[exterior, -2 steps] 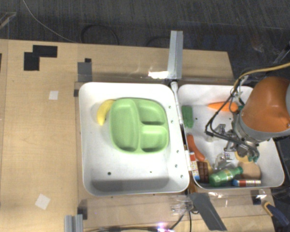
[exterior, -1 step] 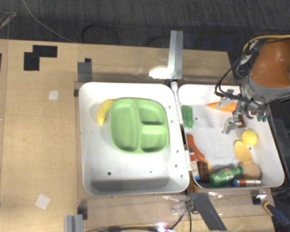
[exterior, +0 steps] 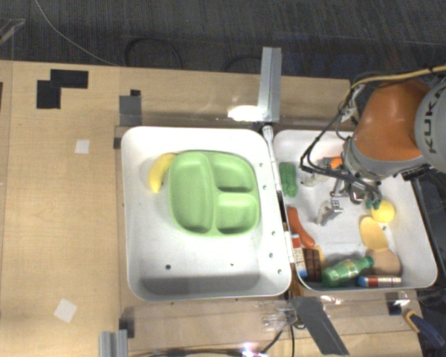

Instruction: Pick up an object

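My gripper (exterior: 349,201) hangs over the middle of the right bin (exterior: 424,251), below the orange wrist band. Its fingers (exterior: 329,211) stand open with only bare bin floor between them. Just right of the gripper lie a yellow lemon (exterior: 383,212) and a yellow-orange piece (exterior: 374,233). A tan block (exterior: 386,262), a green bottle (exterior: 346,271) and a red-and-blue marker (exterior: 380,280) lie along the bin's front. An orange carrot-like piece (exterior: 299,229) and a green item (exterior: 288,178) lie by the left wall.
The left bin (exterior: 145,266) bears a green divided plate (exterior: 212,192) with a yellow banana (exterior: 160,171) at its left edge. A metal post (exterior: 270,84) stands behind the bins. Black cables (exterior: 323,136) loop beside the wrist.
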Tool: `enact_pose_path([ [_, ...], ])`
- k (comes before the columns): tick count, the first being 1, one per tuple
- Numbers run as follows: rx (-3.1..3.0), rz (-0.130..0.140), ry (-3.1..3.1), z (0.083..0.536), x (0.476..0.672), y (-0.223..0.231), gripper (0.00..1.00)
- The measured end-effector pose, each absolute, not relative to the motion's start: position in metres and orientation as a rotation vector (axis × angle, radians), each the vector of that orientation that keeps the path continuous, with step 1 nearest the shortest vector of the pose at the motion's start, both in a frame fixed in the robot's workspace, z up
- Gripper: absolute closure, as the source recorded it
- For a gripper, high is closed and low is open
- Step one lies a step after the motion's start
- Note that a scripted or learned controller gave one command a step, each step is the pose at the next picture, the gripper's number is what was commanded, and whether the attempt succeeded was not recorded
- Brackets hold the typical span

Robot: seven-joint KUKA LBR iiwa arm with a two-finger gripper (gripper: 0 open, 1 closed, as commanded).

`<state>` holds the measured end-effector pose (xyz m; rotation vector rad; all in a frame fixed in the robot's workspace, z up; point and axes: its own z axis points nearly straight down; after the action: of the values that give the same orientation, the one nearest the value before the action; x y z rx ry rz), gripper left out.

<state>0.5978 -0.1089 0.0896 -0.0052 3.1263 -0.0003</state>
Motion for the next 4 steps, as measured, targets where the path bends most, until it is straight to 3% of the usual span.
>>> enact_pose_path([
  [1,-0.015,-0.003,3.11,0.105,0.603,-0.108,1.0],
  [2,-0.442,-0.006,3.093,0.212,0.672,-0.144,1.0],
  [3,-0.949,-0.006,2.983,0.182,0.671,-0.193,1.0],
  [4,-1.406,-0.009,2.796,0.178,0.672,-0.204,1.0],
])
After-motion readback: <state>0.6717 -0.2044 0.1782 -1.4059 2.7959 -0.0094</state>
